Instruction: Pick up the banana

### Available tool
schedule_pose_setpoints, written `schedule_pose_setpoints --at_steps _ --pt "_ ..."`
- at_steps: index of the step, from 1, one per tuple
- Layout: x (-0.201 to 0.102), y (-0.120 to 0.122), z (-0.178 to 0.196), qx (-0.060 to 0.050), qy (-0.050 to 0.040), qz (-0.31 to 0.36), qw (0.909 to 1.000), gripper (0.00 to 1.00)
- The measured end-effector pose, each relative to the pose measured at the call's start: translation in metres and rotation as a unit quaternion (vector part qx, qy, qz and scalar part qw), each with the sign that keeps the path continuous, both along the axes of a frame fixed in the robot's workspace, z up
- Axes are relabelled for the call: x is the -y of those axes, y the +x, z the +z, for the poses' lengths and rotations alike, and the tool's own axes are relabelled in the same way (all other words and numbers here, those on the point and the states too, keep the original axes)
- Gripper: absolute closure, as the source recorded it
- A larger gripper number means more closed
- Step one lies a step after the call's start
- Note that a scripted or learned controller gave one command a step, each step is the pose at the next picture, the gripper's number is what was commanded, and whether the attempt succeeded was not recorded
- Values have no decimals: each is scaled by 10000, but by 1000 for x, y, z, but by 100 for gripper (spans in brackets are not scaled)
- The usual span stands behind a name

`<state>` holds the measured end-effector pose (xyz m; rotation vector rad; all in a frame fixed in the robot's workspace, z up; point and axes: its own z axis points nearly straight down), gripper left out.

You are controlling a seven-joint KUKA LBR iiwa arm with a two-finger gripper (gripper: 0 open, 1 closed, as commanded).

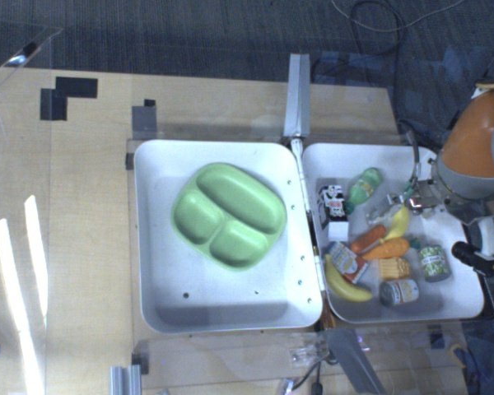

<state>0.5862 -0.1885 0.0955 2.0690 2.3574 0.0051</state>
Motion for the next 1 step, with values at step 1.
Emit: schedule_pose_setpoints --at_steps 1 --pt "0 2 12 35 -6 2 10000 100"
